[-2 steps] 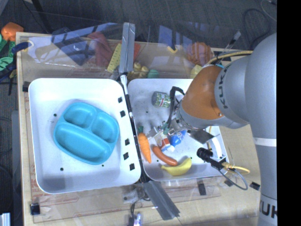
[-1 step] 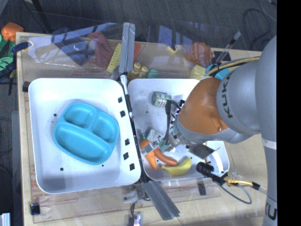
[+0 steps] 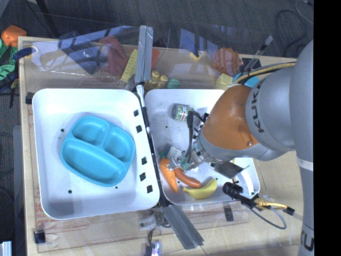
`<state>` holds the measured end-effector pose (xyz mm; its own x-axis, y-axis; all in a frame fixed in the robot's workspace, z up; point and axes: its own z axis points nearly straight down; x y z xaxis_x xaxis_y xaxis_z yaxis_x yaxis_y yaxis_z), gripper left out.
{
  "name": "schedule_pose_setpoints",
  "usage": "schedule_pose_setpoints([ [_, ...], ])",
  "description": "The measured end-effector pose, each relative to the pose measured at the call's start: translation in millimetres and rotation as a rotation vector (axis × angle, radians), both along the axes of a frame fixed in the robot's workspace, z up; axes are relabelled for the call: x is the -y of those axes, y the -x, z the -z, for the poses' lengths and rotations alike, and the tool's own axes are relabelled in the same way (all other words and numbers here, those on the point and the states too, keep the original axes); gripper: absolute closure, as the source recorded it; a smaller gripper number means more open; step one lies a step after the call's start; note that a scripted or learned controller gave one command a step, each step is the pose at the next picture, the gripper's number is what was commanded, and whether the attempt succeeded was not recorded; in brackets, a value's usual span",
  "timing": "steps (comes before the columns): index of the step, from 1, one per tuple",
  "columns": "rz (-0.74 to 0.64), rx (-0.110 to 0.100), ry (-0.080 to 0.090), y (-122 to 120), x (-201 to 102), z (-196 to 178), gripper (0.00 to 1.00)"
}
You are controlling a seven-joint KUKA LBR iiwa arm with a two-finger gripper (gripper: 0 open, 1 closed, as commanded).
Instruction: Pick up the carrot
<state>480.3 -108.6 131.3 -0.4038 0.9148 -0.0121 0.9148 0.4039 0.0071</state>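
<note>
The carrot (image 3: 169, 177) is an orange tapered piece lying along the left wall of the right bin (image 3: 160, 108), near its front corner. My gripper (image 3: 185, 161) reaches down from the orange-banded wrist (image 3: 229, 127) and sits just above and to the right of the carrot's upper end. Its tips are close to a red-orange piece (image 3: 188, 180) that lies beside the carrot. The wrist hides much of the bin's middle.
A yellow banana (image 3: 204, 190) lies at the front of the right bin, touching the red-orange piece. A small green can (image 3: 182, 111) rests near the back. The left bin (image 3: 48, 196) holds a blue divided plate (image 3: 98, 149). Cables (image 3: 266, 202) trail off the bench's front right.
</note>
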Motion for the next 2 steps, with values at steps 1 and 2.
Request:
schedule_pose_setpoints([
  [1,0.003,0.002,0.004,-0.1,2.8,-0.8,0.0],
  [2,-0.004,0.003,0.003,-1.6,0.9,-10.2,1.0],
])
